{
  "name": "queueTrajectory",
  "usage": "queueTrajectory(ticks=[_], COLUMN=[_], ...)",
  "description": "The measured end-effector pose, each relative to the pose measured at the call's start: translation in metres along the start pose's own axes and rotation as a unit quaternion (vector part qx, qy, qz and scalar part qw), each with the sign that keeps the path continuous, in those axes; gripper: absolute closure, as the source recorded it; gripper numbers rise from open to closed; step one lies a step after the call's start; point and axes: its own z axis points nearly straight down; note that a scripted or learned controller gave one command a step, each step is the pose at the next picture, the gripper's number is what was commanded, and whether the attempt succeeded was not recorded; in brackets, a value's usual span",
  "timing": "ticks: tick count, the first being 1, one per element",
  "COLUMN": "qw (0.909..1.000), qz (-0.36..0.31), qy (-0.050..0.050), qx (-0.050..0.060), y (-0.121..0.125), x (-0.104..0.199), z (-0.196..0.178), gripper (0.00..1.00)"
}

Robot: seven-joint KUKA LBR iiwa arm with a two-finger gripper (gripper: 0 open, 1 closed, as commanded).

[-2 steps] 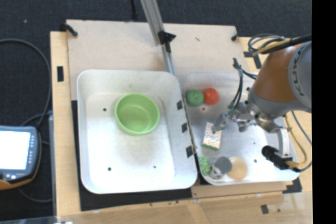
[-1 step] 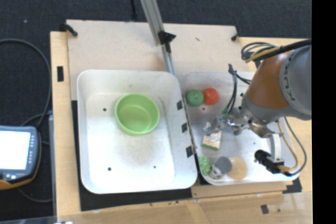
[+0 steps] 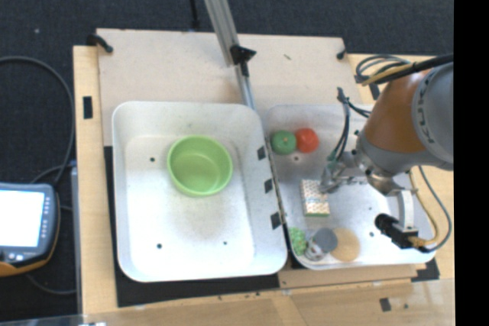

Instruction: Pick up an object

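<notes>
My gripper reaches down into the right bin, its tip just right of a small patterned box lying flat near the bin's middle. A green ball and a red-orange ball sit side by side at the bin's far left. At the near edge lie a grey round piece, a tan disc and a small green item. Nothing shows between the gripper's tips.
The left bin holds a light green bowl. A slanted metal pole stands behind the bins. The arm's orange band and cables hang over the right bin's right side. A tablet sits off the bench at left.
</notes>
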Motion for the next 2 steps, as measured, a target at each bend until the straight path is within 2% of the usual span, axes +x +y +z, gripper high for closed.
queueTrajectory(ticks=[2], qw=[1.0], qz=[-0.005], qy=[0.0], qx=[0.003], y=[0.01], x=[0.007], z=[-0.11], gripper=[1.0])
